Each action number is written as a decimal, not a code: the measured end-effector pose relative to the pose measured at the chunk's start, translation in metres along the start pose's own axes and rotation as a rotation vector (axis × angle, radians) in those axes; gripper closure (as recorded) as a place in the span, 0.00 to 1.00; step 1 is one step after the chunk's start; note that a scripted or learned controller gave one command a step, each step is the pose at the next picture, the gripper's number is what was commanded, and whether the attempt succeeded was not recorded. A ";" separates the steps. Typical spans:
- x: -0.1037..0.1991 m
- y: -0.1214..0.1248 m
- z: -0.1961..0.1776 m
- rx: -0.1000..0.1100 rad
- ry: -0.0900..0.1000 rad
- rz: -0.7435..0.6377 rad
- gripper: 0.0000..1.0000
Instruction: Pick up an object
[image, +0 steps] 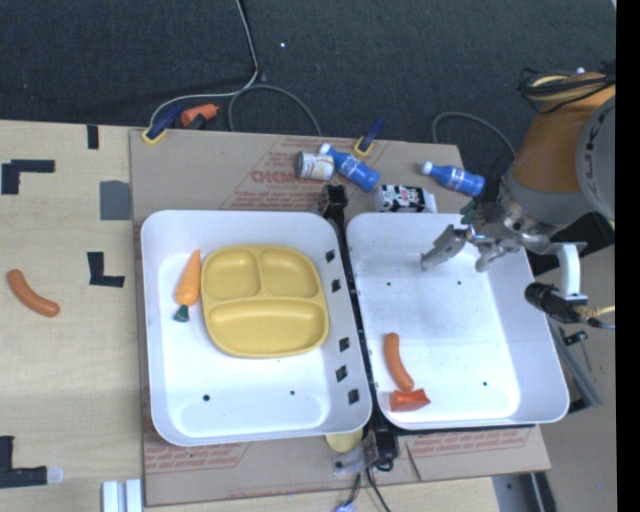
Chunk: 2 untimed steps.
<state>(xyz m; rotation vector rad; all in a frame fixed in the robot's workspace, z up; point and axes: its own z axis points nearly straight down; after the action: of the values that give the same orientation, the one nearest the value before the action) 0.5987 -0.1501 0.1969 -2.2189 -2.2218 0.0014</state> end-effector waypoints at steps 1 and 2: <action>0.044 -0.073 0.115 -0.001 -0.002 0.001 0.00; 0.042 -0.070 0.100 -0.007 -0.005 0.002 1.00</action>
<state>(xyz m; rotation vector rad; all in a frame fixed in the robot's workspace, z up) 0.5289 -0.1083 0.0967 -2.2269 -2.2251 -0.0011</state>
